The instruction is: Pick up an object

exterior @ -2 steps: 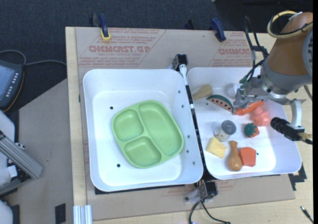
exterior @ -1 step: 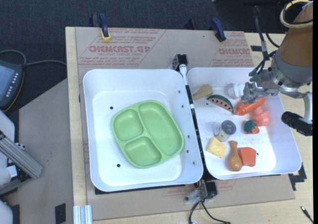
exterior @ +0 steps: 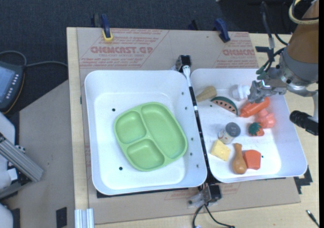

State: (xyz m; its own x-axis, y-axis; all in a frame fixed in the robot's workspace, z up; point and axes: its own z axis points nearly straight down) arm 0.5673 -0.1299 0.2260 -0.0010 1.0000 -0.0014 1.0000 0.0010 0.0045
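My gripper [exterior: 261,92] sits low over the orange carrot [exterior: 254,107] near the right bin's [exterior: 291,164] far edge — whether it has closed on anything I cannot tell — and I judge the crowding pink toy [exterior: 267,118] could spoil the grasp.

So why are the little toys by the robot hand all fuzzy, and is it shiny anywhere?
In the camera view, the whole picture is soft: small toys near the gripper blur together, while the green three-part plastic tray reads clearly; mild glare whitens the left white bin's rim; shadows are faint.
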